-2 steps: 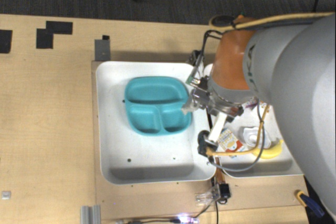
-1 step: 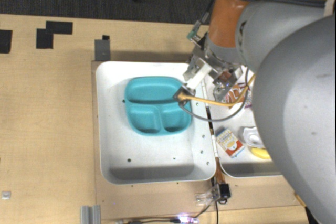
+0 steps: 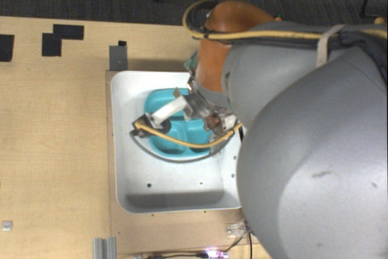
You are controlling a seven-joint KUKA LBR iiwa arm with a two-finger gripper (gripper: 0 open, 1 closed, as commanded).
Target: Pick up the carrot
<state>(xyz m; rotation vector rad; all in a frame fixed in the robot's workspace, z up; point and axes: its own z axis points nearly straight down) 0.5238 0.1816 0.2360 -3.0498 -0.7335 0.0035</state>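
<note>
Little of the task looks done: the gripper (image 3: 209, 118) hangs low over a teal bowl (image 3: 162, 100) in the white bin (image 3: 157, 191), its opening impossible to judge. The carrot's place cannot be told, perhaps beneath the gripper; grasp and lift remain.

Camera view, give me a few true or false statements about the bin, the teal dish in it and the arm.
1. A teal dish lies in the white bin. True.
2. The arm comes in from the left of the view. False: it reaches in from the right.
3. The band above the wrist is green. False: it is orange.
4. The bench around the bin is pale wood. True.
</note>
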